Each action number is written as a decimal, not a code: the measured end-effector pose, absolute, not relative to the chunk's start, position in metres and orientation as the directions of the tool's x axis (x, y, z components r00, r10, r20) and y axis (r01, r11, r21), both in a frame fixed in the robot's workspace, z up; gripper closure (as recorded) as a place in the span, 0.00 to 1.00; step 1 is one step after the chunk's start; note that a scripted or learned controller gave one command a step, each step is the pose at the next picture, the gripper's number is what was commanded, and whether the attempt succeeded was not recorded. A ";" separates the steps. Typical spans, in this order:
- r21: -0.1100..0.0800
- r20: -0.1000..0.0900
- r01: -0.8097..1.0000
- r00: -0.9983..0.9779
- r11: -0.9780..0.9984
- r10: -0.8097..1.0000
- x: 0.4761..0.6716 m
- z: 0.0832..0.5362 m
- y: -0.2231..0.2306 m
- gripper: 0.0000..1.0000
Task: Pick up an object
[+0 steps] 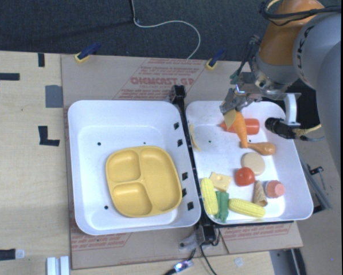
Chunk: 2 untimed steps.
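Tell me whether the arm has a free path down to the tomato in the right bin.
Probably yes. The tomato lies uncovered, nothing stacked on it, though the pale round piece touches it closely.

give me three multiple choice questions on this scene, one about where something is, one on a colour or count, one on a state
1. Where does the yellow divided plate lie?
A. in the left bin
B. in the right bin
C. on the cardboard outside the bins

2. How many corn cobs lie in the right bin?
A. none
B. two
C. five

3. How does the carrot stand to the gripper?
A. it lies at the far end of the bin from the gripper
B. it sits right under the gripper's tip
C. it rests on the yellow plate

Answers:
1. A, the plate rests on the floor of the left bin.
2. B, one cob lies by the green pepper, another near the front wall.
3. B, the carrot's upper end meets the gripper's tip, though a grip cannot be confirmed.
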<state>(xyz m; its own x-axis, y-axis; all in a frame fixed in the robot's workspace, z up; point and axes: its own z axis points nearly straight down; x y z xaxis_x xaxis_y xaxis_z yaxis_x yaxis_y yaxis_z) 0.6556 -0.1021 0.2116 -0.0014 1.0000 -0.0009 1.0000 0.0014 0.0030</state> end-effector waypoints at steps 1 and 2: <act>-0.002 0.000 1.000 -0.002 0.002 1.000 0.656 0.224 -0.102 1.00; -0.005 0.001 1.000 -0.003 0.003 1.000 0.606 0.229 -0.069 1.00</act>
